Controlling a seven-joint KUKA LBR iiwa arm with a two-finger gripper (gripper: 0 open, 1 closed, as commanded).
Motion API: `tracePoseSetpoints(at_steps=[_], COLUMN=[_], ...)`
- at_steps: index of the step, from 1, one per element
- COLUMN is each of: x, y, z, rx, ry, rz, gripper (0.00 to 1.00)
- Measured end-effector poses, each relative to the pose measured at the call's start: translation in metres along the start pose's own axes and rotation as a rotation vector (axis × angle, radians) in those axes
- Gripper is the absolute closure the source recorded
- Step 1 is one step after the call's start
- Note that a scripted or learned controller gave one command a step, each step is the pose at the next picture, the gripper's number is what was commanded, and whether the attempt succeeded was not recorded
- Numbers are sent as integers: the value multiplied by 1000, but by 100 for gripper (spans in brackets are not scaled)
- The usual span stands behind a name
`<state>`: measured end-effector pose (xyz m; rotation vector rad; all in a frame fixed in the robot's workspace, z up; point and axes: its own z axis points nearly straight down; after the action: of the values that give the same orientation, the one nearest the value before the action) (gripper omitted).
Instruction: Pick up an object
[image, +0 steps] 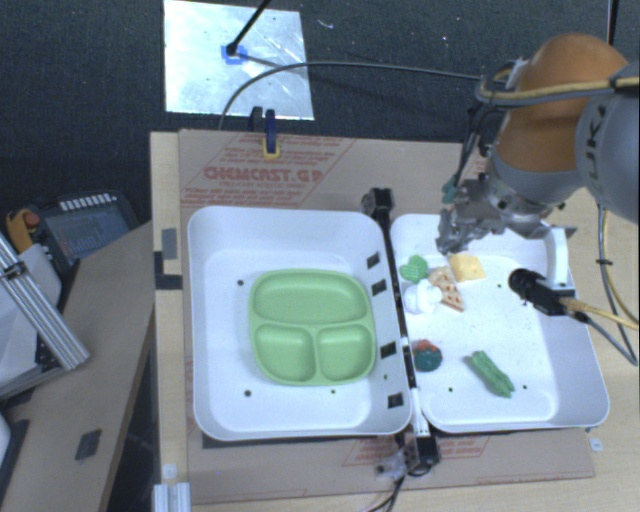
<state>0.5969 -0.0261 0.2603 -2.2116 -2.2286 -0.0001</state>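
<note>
1. Nearest the camera, the cardboard sheet (300, 470) under both bins showed its front edge, with a small black clip (420, 452) at the foot of the black divider (392, 300), the strip where the two bins met; every place below is given from that divider.
2. Left of the divider lay the left bin (215, 400), and in it a green sectioned tray (308, 325) sat close to the divider, flat on the bin floor.
3. Right of the divider lay the right bin (560, 390). Toward its front a long green toy vegetable (491, 371) rested well away from the divider, and a small red-and-teal toy (427, 354) lay just beside the divider.
4. Farther back, a white lump (423, 298) sat just right of the divider, touching a waffle-patterned wedge (449, 288); behind them were a green leafy piece (414, 268) and a yellow block (466, 267).
5. The gripper (450, 240) hung over the back of the right bin, just above the yellow block and the green piece. Its fingers were blurred against the bin, so whether they were spread or closed could not be told, and nothing could be seen held.
6. Farthest back, a blue-and-yellow clamp (269, 135) stood at the sheet's far edge, left of the divider's line.
</note>
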Motion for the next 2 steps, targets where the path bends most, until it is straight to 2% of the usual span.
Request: tracePoseSetpoints(at_steps=[1,2], x=[45,90], y=[-28,-49], z=[21,18], rx=[1,0], ry=[1,1], rz=[-1,-2], gripper=[100,100])
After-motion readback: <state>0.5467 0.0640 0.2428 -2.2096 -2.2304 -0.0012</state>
